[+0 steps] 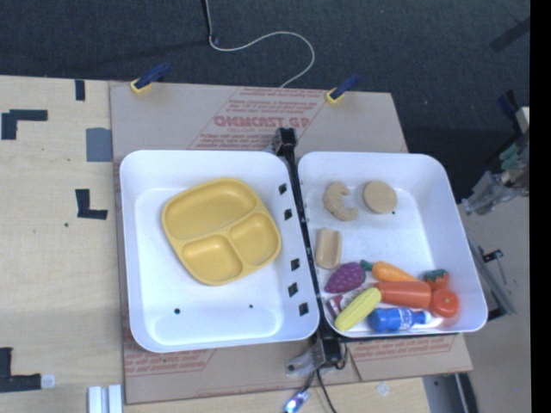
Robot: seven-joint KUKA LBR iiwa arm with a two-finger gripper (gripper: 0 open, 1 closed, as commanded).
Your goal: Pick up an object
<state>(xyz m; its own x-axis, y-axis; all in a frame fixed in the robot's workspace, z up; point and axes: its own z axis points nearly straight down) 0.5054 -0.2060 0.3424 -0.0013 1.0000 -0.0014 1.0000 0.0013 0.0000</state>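
You have two white bins of smooth moulded plastic with rounded corners, side by side on a cardboard sheet (258, 123) printed in red.

The left bin (142, 256) holds one glossy yellow plate (222, 231), rounded and split into three wells, lying flat.

The right bin (430, 205) holds the things for picking, all of which look like toy food. At the far end you find a tan curved pastry (339, 201) and a round tan biscuit (380, 197), near each other but apart. A tan block (328, 249) lies by the dividing wall. At the near end a tight cluster touches and overlaps:
- knobbly purple grapes (345, 275)
- orange carrot (394, 273)
- smooth orange-red cylinder (405, 294)
- red tomato (444, 303)
- ridged yellow corn cob (357, 308)
- blue tube (398, 320), partly under the corn

A grey metal shape past the right bin, at the edge, appears to be the gripper (508, 179). It is blurred and cut off, clear of every item, and you cannot tell its state.
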